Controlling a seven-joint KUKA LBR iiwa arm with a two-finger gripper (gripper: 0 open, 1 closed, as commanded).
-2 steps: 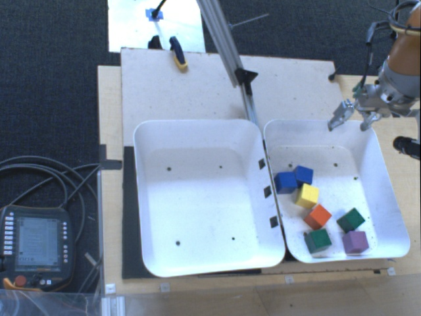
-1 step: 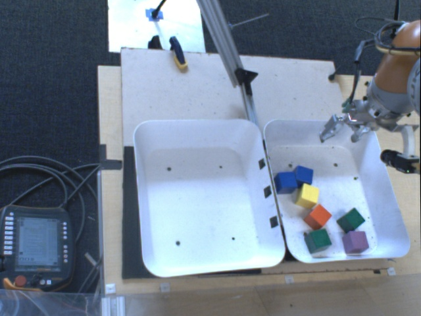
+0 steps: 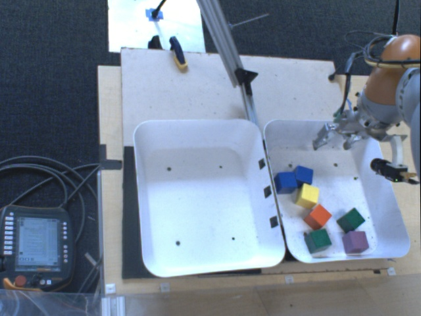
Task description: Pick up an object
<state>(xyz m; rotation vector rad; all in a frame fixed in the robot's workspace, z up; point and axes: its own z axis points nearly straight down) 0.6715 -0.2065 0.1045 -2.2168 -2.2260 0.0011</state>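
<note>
Several small cubes lie in the right bin (image 3: 381,176): two blue ones (image 3: 285,181) (image 3: 304,174) touching each other, a yellow one (image 3: 307,195), an orange one (image 3: 319,216), a green one (image 3: 318,240), a dark green one (image 3: 350,220) and a purple one (image 3: 355,241). My gripper (image 3: 334,141) hangs over the far end of the right bin, well above and behind the blue cubes. It is open, with nothing between its fingers.
The left bin (image 3: 197,143) stands beside the right one, their rims meeting at the middle. A slanted metal pole (image 3: 223,38) crosses the back of the bench. A teach pendant (image 3: 36,245) and cables lie on the floor at the left.
</note>
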